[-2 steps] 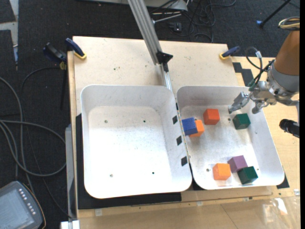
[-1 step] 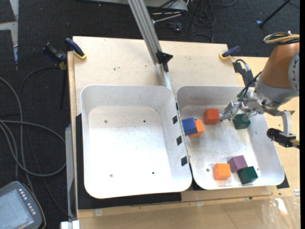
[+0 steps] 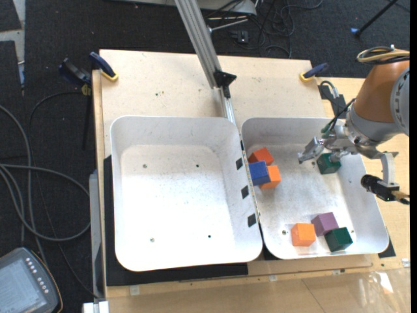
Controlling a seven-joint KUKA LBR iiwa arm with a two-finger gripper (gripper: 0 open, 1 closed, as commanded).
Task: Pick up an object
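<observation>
the hand hangs above the right white plastic bin, closed on a small dark green block; pickup looks nearly done, only carrying remains.

nothing readable anywhere here tbh, no labels, brand names or numbers on the bins, blocks, bench or the arm

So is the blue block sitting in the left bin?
No, the blue block lies in the right bin, squeezed between two orange blocks near the wall that divides the bins.
</observation>
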